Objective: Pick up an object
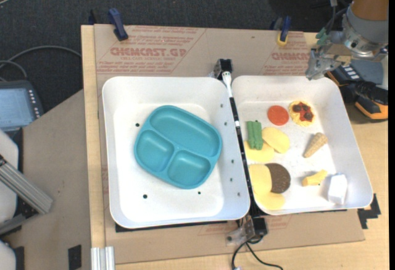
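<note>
The right bin (352,139) holds several toy foods: a red tomato slice (278,115), a small pizza (302,112), a green pod (253,134), yellow chips (274,139), a brown cookie (279,178) on a yellow disc (262,183), a cone (314,144), a cheese wedge (314,178) and a white block (337,188). My gripper (320,68) hangs above the bin's far right corner, apart from all the food. Nothing shows between its fingers.
The left bin (117,139) carries a blue divided plate (178,146). Two blue clamps (117,23) (284,29) grip the cardboard at the back edge. A black clip (223,67) sits where the bins meet at the back.
</note>
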{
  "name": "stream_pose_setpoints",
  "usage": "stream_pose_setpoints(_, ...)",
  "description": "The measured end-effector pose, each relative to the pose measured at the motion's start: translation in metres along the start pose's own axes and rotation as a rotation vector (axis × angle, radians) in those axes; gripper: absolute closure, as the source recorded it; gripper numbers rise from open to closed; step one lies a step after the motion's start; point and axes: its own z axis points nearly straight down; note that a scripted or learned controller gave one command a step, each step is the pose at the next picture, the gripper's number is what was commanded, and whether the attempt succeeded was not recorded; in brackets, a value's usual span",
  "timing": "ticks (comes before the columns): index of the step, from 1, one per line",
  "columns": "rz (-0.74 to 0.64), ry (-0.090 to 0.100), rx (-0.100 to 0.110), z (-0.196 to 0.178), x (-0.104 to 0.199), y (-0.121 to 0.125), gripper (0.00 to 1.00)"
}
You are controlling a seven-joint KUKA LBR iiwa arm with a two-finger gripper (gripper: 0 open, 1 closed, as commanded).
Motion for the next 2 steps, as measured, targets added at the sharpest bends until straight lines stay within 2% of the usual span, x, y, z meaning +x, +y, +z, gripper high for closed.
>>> stream_pose_setpoints(1, 0.009, -0.002, 0.006, 0.056, -0.065, -0.005, 1.00)
stream_pose_setpoints(2, -0.001, 0.001, 0.000, 0.038, -0.005, 0.001, 1.00)
